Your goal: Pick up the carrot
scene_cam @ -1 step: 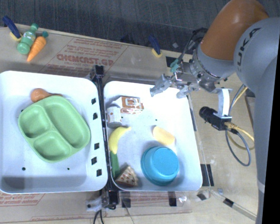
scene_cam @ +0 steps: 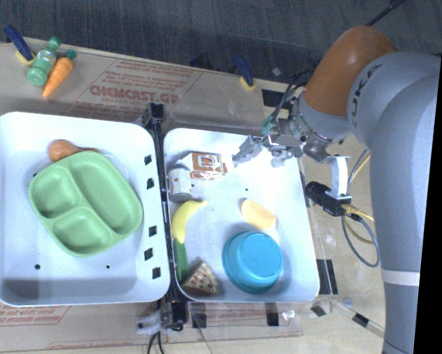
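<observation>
A small orange carrot [scene_cam: 57,75] with a green top lies on the cardboard behind the left bin's far left corner, beside a green toy bottle [scene_cam: 42,65]. Another orange item [scene_cam: 63,149] lies in the left bin [scene_cam: 10,191], partly hidden behind the green divided plate [scene_cam: 85,202]; I cannot tell what it is. My gripper [scene_cam: 262,153] hangs over the far edge of the right bin [scene_cam: 306,219], far to the right of the carrot. Its fingers [scene_cam: 245,151] are spread apart with nothing between them.
The right bin holds a printed packet [scene_cam: 206,165], a small can [scene_cam: 178,182], a banana [scene_cam: 184,217], a pale yellow piece [scene_cam: 258,213], a blue bowl [scene_cam: 253,261] and a brown wedge [scene_cam: 202,279]. Cables [scene_cam: 357,217] trail at the right.
</observation>
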Robot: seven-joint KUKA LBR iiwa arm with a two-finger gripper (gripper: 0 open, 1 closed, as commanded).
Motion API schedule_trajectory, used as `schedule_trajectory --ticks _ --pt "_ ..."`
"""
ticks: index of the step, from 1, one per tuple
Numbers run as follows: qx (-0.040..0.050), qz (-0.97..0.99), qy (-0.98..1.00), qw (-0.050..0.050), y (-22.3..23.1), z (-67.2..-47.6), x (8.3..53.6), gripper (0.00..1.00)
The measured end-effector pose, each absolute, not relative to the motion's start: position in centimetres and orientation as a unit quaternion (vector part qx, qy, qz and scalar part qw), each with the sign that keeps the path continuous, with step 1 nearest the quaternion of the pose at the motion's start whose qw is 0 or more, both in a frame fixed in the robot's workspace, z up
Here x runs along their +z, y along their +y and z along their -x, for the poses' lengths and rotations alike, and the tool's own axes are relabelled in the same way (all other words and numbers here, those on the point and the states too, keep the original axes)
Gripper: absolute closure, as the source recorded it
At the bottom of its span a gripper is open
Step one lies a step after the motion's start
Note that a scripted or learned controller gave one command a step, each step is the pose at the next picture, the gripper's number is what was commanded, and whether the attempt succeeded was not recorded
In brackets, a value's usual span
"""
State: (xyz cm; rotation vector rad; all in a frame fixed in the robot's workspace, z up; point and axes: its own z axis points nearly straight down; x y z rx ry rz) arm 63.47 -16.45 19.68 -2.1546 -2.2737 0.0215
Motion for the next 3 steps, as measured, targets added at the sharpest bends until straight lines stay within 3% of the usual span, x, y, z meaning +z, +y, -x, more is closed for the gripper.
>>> schedule_trajectory --ticks 1,2,3 --pt "0.0019 0.646 -0.764 0.001 -20.7 -57.2 9.2 0.0" --pt "0.001 0.546 -0.838 0.0 -20.8 -59.6 9.4 0.0" --pt "0.0007 0.508 -0.862 0.002 -20.5 -55.0 9.2 0.0"
